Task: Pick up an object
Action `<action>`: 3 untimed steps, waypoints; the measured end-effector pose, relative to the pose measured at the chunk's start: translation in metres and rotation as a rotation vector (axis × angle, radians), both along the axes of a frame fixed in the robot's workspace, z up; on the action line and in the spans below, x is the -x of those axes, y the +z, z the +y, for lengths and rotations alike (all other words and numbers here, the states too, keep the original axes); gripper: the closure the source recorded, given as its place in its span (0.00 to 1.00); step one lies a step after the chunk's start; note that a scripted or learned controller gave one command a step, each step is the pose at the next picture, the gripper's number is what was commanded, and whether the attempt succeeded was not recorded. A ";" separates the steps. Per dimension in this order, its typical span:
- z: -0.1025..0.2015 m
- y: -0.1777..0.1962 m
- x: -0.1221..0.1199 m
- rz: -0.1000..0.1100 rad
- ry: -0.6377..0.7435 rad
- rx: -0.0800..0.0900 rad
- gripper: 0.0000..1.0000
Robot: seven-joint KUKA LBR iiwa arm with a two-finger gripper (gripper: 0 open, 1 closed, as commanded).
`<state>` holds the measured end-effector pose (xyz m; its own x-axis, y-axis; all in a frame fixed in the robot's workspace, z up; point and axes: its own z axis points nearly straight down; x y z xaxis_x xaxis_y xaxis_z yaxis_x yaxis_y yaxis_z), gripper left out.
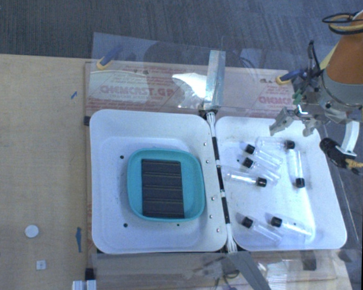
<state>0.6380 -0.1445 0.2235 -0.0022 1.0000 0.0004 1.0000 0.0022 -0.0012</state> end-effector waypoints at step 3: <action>0.045 -0.137 -0.021 0.039 0.073 -0.006 0.00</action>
<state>0.6592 -0.0999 0.0865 -0.0747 0.9972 0.0077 0.9964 0.0749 -0.0401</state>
